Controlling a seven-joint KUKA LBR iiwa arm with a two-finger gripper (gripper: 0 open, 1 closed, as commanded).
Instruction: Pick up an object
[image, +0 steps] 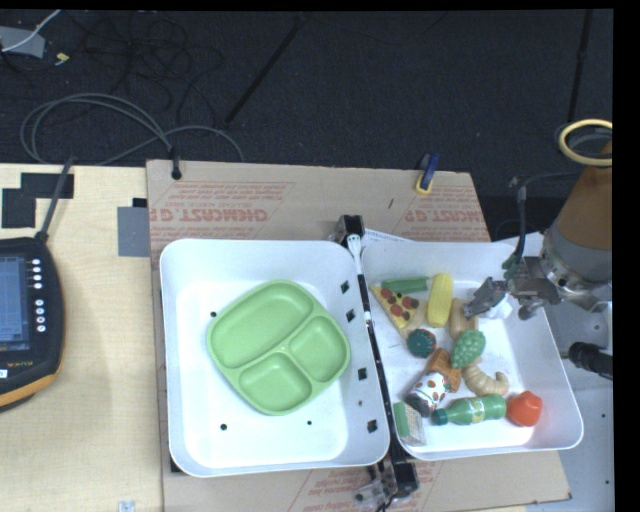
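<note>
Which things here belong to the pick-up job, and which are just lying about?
Job:
- tool, over the right bin
- toy food there: corn cob, pizza slice, green bottle, tomato

Lying about:
- green divided plate in the left bin
- pendant
- blue clip

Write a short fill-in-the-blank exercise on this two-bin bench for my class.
1. The green divided tray lies in the ____ bin.
2. The tray has ____ compartments.
3. The toy pizza slice lies in the ____ bin.
4. The end effector hovers over the ____ bin.

Missing words: left; three; right; right
</note>
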